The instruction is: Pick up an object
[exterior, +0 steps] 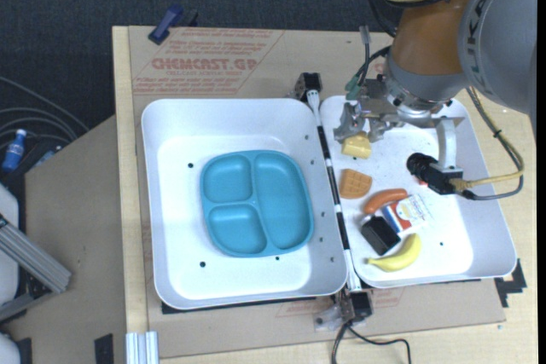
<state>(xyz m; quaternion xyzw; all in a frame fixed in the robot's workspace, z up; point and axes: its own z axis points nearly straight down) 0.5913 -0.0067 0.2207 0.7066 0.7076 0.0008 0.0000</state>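
Note:
My gripper (360, 130) hangs low over the far left part of the right bin (478, 251). A pale yellow wedge (357, 148) lies directly under it, touching or nearly touching its tip. Nearer the camera lie an orange waffle-like piece (356, 182), a red sausage (386, 199), a white packet with red and blue print (410, 211), a black box (378, 234) and a yellow banana (397, 254). The arm's grey and orange body covers the bin's far right part.
The left bin (171, 149) holds a blue divided plate (255, 202). A black strip (328, 175) runs between the two bins. A black connector with a cable (429, 171) hangs from the arm over the right bin. Cardboard (205, 60) lies behind the bins.

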